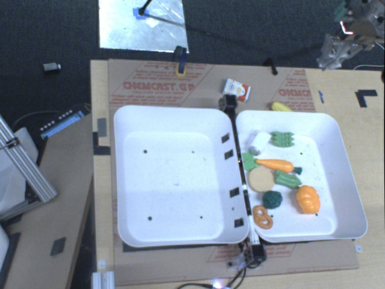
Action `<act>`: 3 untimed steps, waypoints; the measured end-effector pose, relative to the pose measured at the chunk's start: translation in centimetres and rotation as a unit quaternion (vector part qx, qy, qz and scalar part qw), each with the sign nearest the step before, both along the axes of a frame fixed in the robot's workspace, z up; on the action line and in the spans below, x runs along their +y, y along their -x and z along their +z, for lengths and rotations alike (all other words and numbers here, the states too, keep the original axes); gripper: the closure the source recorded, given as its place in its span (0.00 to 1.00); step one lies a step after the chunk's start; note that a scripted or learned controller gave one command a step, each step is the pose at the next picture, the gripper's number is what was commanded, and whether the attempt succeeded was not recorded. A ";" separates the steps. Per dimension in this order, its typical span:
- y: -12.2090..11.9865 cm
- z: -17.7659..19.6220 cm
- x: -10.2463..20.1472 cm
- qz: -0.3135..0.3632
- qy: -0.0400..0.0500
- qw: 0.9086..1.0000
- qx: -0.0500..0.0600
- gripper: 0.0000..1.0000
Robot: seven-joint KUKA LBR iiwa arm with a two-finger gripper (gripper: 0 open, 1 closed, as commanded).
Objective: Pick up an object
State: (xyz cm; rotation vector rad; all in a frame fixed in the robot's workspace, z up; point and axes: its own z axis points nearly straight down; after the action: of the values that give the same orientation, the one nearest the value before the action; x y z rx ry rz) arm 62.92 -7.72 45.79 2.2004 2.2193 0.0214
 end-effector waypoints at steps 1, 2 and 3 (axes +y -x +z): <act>-4.0 2.7 -3.4 -0.005 0.001 1.000 0.007 1.00; -3.8 0.2 -12.4 -0.008 0.001 1.000 0.011 1.00; -3.9 -1.3 -11.1 -0.002 0.000 1.000 0.009 1.00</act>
State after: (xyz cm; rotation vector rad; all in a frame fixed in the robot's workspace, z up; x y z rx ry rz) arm 66.86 -18.86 44.46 2.2153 2.2241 0.0014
